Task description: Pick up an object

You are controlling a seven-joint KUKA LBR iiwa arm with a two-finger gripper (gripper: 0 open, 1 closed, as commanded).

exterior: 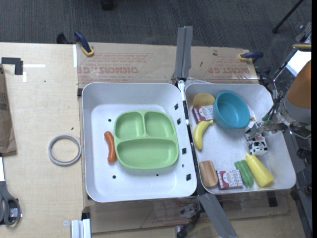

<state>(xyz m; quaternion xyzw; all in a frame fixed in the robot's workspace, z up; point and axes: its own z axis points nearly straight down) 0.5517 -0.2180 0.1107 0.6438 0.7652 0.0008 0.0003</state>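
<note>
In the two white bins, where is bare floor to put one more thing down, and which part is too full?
Left bin: a bare strip runs around the green divided plate, widest along the near wall; an orange sausage lies on its left. Right bin: one bare patch between the banana, the blue bowl and the yellow bottle. Its far-left and near edges are crowded.

**Pale desk on dark carpet**

A light wooden desk (39, 108) stands on dark grey carpet (148, 9) that fills the far side. Brown cardboard (124, 66) covers the desk's middle, held by blue-and-yellow clamps (84, 43) at the far edge. A roll of tape (64, 149) lies on the left, scissors (9, 208) at the near left corner.
</note>
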